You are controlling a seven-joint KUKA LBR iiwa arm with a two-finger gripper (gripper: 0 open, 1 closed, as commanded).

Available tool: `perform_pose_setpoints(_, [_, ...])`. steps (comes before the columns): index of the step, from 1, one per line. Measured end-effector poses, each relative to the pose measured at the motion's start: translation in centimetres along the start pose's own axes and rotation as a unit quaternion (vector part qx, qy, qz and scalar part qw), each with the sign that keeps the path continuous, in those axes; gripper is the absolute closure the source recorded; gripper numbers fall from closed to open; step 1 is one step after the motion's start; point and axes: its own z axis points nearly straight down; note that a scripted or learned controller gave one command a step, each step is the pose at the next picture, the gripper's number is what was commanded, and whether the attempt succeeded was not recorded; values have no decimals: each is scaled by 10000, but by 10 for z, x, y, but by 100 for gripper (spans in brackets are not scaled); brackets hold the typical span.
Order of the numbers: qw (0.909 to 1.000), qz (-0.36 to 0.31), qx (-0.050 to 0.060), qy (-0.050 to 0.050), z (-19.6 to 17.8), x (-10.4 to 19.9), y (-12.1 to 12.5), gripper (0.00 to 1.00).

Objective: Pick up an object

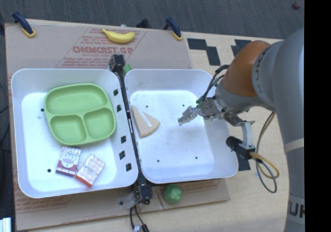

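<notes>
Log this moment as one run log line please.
phase: approach | gripper: over right bin, holding nothing | nearest object: tan wedge, left of gripper, apart | left bin: green tray, two packets

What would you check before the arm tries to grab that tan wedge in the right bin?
1. Wedge sits in the right bin: ok.
2. Wedge is free of other things: not ok, it lies against the divider.
3. End effector is over the right bin: ok.
4. End effector is above the wedge: not ok, it is off to the wedge's right.
5. End effector is carrying nothing: cannot tell.
</notes>
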Motion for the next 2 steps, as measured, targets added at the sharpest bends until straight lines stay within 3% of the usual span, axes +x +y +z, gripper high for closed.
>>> perform_pose_setpoints(1, [10000, 3, 1, 3, 16, 0, -32, 0])
perform_pose_setpoints(2, [10000, 12, -14, 9, 21, 0, 97, 0])
